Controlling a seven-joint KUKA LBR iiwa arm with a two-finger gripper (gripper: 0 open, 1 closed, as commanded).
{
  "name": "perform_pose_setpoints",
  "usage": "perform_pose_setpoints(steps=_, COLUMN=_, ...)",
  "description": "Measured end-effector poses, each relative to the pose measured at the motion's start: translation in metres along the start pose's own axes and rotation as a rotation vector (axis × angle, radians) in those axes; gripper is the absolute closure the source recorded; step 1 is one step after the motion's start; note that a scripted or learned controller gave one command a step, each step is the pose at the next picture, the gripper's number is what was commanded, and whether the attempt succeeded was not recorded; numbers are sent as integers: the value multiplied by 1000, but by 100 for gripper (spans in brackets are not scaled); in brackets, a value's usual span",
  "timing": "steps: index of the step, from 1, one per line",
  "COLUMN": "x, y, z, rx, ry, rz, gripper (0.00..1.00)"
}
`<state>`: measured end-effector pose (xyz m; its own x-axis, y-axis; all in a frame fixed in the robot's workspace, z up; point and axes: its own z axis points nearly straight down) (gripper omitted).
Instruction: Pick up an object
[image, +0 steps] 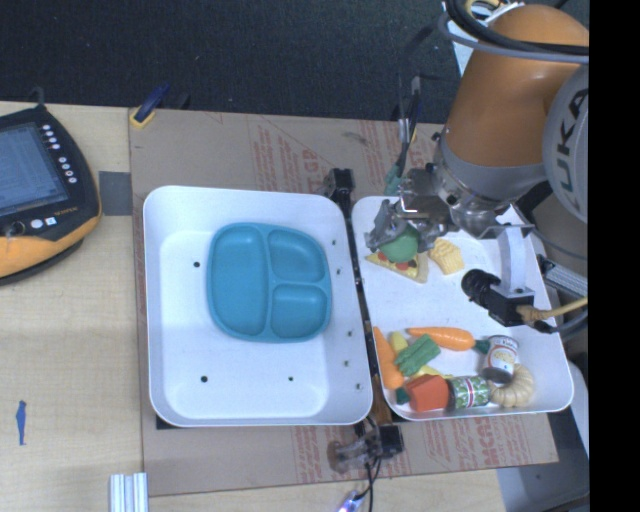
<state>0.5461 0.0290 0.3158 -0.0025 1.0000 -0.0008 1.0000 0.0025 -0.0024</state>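
The green toy (402, 247) lies on a pizza slice (398, 264) at the right bin's (555, 345) 11 o'clock corner. The tool (400, 232) sits right over it, grip impossible to tell. The arm (505, 95) slants down from 1 o'clock.

We read a robotics lab, arm (520, 100) over two white bins (160, 300), teach pendant (40, 190) on wooden bench (70, 400), cardboard underlay (250, 150), toy food (440, 370)

The grey arm (520, 110) reaches in from the right, its gripper (402, 238) lowered, wrist angled left.
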Motion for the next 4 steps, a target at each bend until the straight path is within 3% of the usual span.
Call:
perform_pose_setpoints(steps=1, x=23, y=-32, z=53, rx=3, ry=0, rz=-3, gripper=100)
perform_pose_setpoints(steps=2, x=76, y=-70, z=54, rx=3, ry=-1, rz=-5, gripper=100)
perform_pose_setpoints(steps=3, x=76, y=-70, z=54, rx=3, ry=-1, rz=-4, gripper=0)
perform_pose_setpoints(steps=4, x=2, y=-70, z=108, rx=2, ry=-1, rz=-1, gripper=0)
